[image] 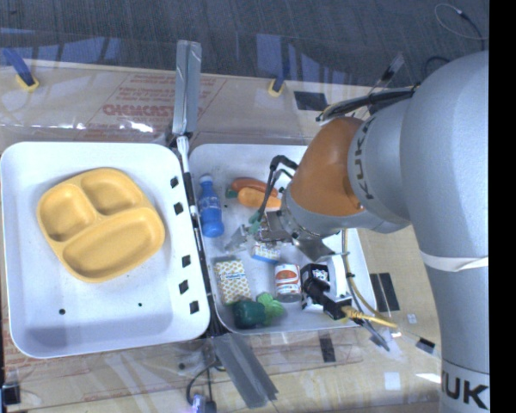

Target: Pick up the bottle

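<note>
Bottle [209, 206]: a blue one, lying flat in the right bin [208, 160], close along its left wall, cap toward the far edge.
Long axis: runs near-to-far in the camera view, roughly parallel to that wall.
Pincer [262, 231]: low over the middle of the same bin, among small clutter; its state I cannot tell, as the wrist hides it.
Key relation: the bottle lies to the pincer's left in the view, near but apart.
</note>
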